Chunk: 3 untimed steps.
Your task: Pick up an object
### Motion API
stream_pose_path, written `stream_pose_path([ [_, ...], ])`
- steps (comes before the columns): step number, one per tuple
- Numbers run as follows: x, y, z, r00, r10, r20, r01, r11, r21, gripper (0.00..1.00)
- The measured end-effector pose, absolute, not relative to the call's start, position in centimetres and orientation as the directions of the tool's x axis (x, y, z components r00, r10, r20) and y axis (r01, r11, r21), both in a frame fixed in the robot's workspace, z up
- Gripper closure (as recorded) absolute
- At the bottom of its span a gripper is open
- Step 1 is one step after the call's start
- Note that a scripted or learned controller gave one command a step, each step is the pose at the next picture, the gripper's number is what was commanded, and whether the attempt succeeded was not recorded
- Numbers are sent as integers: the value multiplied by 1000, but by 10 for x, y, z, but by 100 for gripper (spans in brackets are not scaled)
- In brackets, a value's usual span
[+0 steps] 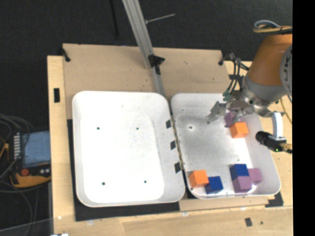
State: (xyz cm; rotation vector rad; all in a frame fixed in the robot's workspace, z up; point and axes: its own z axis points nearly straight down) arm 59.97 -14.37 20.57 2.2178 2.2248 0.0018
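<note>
My gripper hangs over the back right part of the right bin, with the grey and orange arm reaching in from the right. Its fingers look spread, so it is open. A small purple block lies just beside the right finger, partly hidden by it; I cannot tell if they touch. An orange block sits right next to it on the bin floor. Nothing is held between the fingers.
Along the right bin's front edge lie an orange block, a blue block, another blue block and two purple blocks. The left bin stands beside it. A slanted metal pole rises behind the bins.
</note>
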Motion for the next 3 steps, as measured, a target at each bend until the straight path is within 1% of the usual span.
stream_pose_path([
  [1,600,-144,206,-2,1000,1,1000,2,1,0],
  [2,602,-148,163,1,1000,-2,1000,-1,-3,0],
  [3,608,-145,118,-1,1000,-2,1000,1,-3,0],
])
